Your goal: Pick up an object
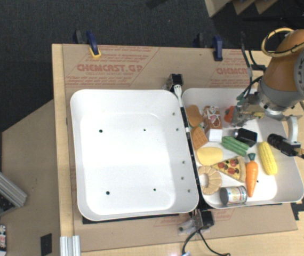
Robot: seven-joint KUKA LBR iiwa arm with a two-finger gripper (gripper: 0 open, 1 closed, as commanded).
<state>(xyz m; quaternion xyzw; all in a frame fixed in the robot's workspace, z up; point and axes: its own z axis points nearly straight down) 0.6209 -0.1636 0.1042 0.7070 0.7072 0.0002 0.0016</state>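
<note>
The gripper (244, 112) hangs low over the far part of the right bin (293, 183); whether it is spread or pinching anything cannot be told from here. Just beneath it lie a black block (246, 136) and a green pod (233, 145), the pod's long axis running diagonally from far-left to near-right. Nearby sit a yellow corn cob (268, 158) and an orange carrot (252, 177), both lying lengthwise near-to-far, a pizza slice (230, 167), a lemon-yellow lump (209, 155) and a silver can (233, 195) on its side. The left bin (125, 153) adjoins it. The cardboard (141, 63) beneath reads "CHEMCAST GP" in red.
</note>
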